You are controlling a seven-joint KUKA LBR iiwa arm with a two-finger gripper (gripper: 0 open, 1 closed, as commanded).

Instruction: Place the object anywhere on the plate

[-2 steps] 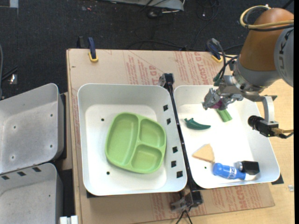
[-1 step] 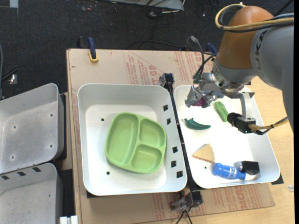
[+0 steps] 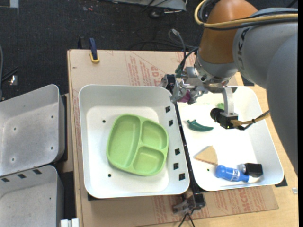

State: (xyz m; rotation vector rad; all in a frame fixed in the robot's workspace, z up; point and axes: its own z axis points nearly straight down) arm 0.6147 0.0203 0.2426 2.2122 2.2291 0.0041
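Over the bins' shared wall, the end effector (image 3: 185,94) grips a purple object (image 3: 195,97) — right of the plate (image 3: 138,145).

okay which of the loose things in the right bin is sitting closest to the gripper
The dark green curved piece, just below the gripper. The tan wedge and the blue bottle lie farther toward the bin's front edge.

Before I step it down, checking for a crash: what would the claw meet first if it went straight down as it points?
Probably the ridge where the two bins' walls meet, or the right bin's floor beside it; depth is unclear here.
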